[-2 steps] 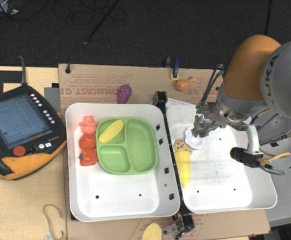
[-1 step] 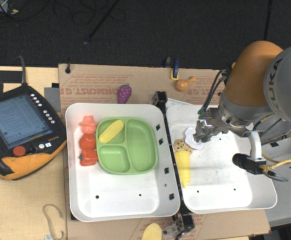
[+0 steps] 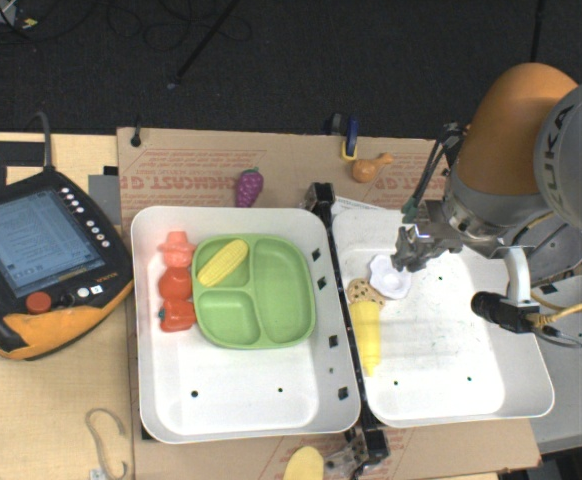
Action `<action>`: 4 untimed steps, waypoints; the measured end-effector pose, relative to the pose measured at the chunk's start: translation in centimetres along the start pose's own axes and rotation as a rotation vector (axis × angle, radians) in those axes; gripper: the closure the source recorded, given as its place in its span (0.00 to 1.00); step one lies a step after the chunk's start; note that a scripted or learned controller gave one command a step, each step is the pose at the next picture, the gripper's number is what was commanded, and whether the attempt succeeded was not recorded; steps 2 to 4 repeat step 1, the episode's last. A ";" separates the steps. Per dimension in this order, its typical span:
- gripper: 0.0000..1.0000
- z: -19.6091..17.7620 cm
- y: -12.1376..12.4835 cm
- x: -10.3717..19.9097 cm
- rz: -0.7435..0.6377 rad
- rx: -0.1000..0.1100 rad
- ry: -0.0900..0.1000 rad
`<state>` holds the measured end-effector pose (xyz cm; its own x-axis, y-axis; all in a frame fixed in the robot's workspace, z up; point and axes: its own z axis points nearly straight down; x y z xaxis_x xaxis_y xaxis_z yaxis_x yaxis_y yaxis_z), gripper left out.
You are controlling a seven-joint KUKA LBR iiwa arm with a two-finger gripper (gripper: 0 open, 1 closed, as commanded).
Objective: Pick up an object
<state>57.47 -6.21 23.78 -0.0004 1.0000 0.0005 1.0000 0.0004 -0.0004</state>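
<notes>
My gripper (image 3: 407, 258) hangs low over the left part of the right bin (image 3: 471, 388), right above a small white object (image 3: 389, 277) that lies at its tip. Just below and left of it rests a yellow ice-cream cone toy (image 3: 367, 330) with a speckled top. In the left bin (image 3: 231, 398) sits a green divided plate (image 3: 261, 298) with a yellow corn cob (image 3: 221, 260) in its upper left section. A red-orange toy figure (image 3: 175, 283) lies beside the plate on its left.
A purple grape toy (image 3: 249, 186) and an orange pear-like toy (image 3: 369, 167) lie on the cardboard behind the bins. A yellow object (image 3: 304, 462) sits at the front edge. A teach pendant (image 3: 41, 258) lies at the left. A black cable fitting (image 3: 506, 311) juts over the right bin.
</notes>
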 end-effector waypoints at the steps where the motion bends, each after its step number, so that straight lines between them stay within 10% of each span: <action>1: 1.00 2.1 -0.5 0.4 0.005 0.005 0.000; 4: 1.00 2.1 -0.5 0.4 0.005 0.005 0.000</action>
